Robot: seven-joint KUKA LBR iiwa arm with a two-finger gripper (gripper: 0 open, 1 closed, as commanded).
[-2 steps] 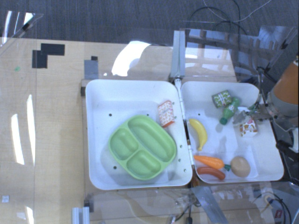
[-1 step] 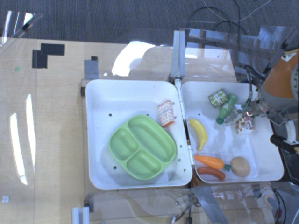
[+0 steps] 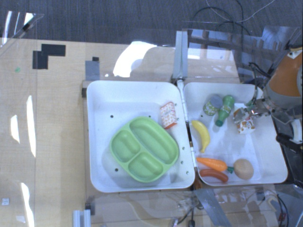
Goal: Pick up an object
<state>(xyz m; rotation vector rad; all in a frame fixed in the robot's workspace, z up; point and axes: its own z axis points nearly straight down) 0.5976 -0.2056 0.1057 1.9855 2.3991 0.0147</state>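
The right bin (image 3: 270, 174) holds a yellow banana (image 3: 202, 135), a carrot (image 3: 213, 164), a red sausage (image 3: 214, 175), a tan round potato (image 3: 244, 169), a green bottle (image 3: 224, 110) and a grey-topped can (image 3: 211, 105). A small white and orange carton (image 3: 245, 124) lies at that bin's right side. My gripper (image 3: 249, 111) reaches in from the right and sits right at the carton's upper edge; I cannot make out whether it touches the carton.
The left bin (image 3: 99, 126) carries a green divided plate (image 3: 144, 149) and a small red and white packet (image 3: 168, 115) against its right wall. The arm's orange band (image 3: 286, 77) hangs over the right bin's far right corner. Cables lie behind the bins.
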